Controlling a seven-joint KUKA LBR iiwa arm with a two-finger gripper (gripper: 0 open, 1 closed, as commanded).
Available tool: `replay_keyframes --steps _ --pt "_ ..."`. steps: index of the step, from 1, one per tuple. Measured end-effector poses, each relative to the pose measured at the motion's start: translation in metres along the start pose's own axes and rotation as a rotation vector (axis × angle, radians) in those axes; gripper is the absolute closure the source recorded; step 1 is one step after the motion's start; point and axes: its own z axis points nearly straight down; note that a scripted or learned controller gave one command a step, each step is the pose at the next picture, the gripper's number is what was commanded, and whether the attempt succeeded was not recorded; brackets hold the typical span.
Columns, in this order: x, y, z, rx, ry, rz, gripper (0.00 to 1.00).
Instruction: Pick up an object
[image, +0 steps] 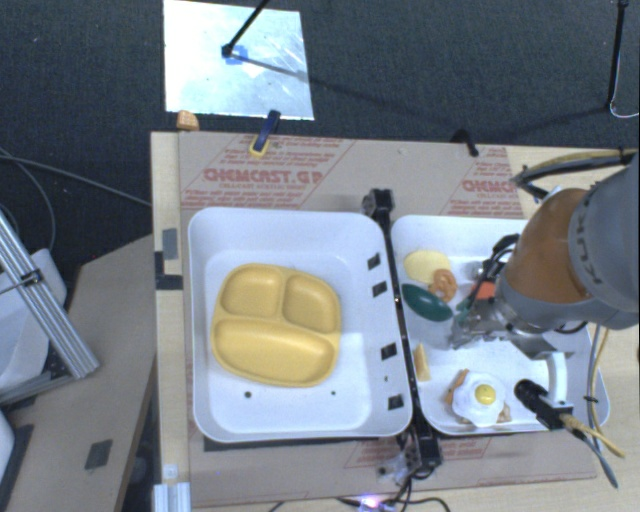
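The grey arm (600, 250) enters from the right edge, its orange band (545, 250) showing broad and rounded above the wrist. The wrist bends downward and toward the left — the end effector (465, 325) hangs low at its tip, a dark, cluttered assembly whose details blur together from this height.

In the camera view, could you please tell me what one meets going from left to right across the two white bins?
Yellow three-compartment plastic tray → dark green oval toy → white-and-yellow fried-egg toy → grey arm's gripper reaching in from the right.
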Motion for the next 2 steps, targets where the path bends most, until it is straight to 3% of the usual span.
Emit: replay_keyframes --steps 1,2 --pt "0.0375 -0.0157 -0.2166 -0.016 -0.001 -0.004 1.00" --pt "0.0359 -0.0160 -0.2184 -0.005 -0.003 -0.005 1.00"
